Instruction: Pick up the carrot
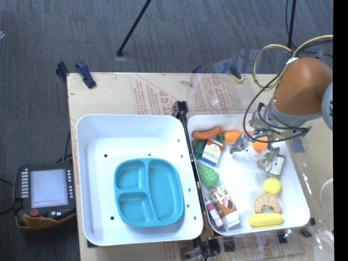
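Carrot (232,136) lies in the right bin (302,200), near its back wall, a short orange piece pointing roughly left to right. Just to its left is a reddish sausage (207,132), and below that a small blue-and-white carton (212,151) with a dark green vegetable (199,148) beside it. I see another orange patch (260,142) to the carrot's right, partly covered by the claw hardware; I cannot tell whether it belongs to the carrot or is a separate item.

My claw (255,148) hangs over the back half of that bin, just right of the carrot. The wrist blocks much of it, and I cannot tell how far apart its tips stand. Nothing is visibly gripped.

To do this step well, I judge I should shift the claw a little left until it is centred over the carrot's middle, then turn the wrist so the closing direction runs across the narrow width, not along the length. The sausage sits very close, so a descent too far left would likely catch it or nudge both. The bin's back wall is also near, which leaves little room on that side. I would come down straight and close only once low enough to bracket the carrot.

The left bin (89,145) with its blue divided plate (148,192) plays no part here.
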Tool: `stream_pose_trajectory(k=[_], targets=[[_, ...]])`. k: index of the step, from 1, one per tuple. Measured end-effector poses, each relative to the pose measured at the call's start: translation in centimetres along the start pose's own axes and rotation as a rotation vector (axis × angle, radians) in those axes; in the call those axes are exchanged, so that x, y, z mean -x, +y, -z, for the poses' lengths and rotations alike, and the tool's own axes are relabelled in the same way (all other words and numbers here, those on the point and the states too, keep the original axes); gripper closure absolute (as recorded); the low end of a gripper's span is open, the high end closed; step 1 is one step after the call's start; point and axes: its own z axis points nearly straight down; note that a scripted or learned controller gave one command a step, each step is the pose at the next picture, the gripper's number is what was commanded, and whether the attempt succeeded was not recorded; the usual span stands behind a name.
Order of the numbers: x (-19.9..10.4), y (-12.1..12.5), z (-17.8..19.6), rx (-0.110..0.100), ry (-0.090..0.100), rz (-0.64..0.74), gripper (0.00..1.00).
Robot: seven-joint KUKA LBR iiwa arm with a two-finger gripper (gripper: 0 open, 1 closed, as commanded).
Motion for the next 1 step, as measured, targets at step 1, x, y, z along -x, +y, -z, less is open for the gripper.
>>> stream_pose_trajectory(k=[1], targets=[[-0.07,-0.15,1.04,-0.005,0.003,-0.002,1.0]])
